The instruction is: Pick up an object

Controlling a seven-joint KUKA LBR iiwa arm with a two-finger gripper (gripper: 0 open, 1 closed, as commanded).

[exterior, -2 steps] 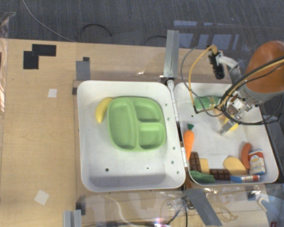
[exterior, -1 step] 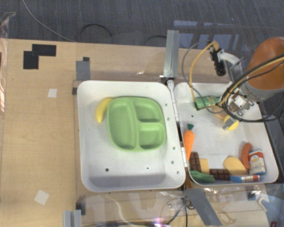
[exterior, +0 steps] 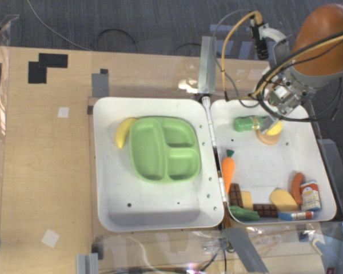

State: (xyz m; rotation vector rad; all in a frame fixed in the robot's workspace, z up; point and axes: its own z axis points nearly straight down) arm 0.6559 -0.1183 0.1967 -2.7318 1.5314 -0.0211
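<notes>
Wooden bench (exterior: pixel 46 170) bearing two white bins (exterior: pixel 108 210)

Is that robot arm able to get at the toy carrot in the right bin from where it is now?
Probably yes. The carrot lies by itself near the right bin's left wall, with bare floor beside it and nothing on top. The gripper hangs over the same bin's far end, by the green bottle.

A green bottle (exterior: pixel 246 123) lies sideways in the right bin's (exterior: pixel 308 158) far end, seemingly ungrasped.
</notes>
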